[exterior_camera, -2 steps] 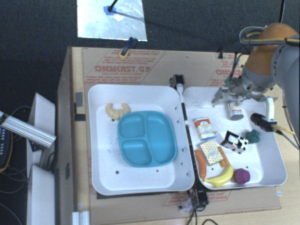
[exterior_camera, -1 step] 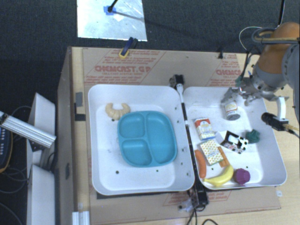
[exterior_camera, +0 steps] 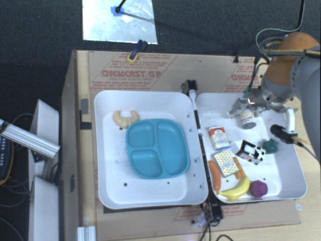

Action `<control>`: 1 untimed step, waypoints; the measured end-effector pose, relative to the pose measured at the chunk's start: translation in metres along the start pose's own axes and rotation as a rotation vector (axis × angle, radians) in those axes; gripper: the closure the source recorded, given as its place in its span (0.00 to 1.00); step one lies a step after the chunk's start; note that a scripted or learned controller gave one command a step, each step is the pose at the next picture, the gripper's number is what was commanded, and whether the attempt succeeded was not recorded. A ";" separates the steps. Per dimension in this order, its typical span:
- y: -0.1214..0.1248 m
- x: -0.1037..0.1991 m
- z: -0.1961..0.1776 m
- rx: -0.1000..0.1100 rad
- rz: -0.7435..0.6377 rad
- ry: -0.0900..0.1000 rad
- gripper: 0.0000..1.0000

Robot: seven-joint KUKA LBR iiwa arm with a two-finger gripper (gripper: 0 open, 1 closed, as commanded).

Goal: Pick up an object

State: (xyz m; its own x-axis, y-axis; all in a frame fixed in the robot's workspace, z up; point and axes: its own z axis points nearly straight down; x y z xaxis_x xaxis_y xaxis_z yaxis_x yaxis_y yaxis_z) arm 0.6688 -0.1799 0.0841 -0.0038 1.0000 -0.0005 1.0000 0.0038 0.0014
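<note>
Over the right bin [exterior_camera: 293, 182], claw [exterior_camera: 247, 110] lowered.

Even, fairly bright overhead light falls on the white bins [exterior_camera: 150, 195], which look slightly washed out with only soft, faint shadows. Above the bins, a metal sheet [exterior_camera: 119, 13] shows glare. Detail is mildly soft throughout.

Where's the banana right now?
The banana lies at the right bin's near edge, between the carrot and the purple object.

Dark carpet floor [exterior_camera: 210, 14]; shiny metal sheet [exterior_camera: 119, 13] lying on it.
</note>
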 end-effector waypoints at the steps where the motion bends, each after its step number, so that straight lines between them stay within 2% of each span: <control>1: 0.001 -0.001 -0.012 -0.004 -0.003 -0.002 1.00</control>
State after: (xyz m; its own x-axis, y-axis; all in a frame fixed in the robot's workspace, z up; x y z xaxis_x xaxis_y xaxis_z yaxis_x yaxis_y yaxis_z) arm 0.6703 -0.1804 0.0963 -0.0066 1.0000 -0.0029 1.0000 0.0066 0.0058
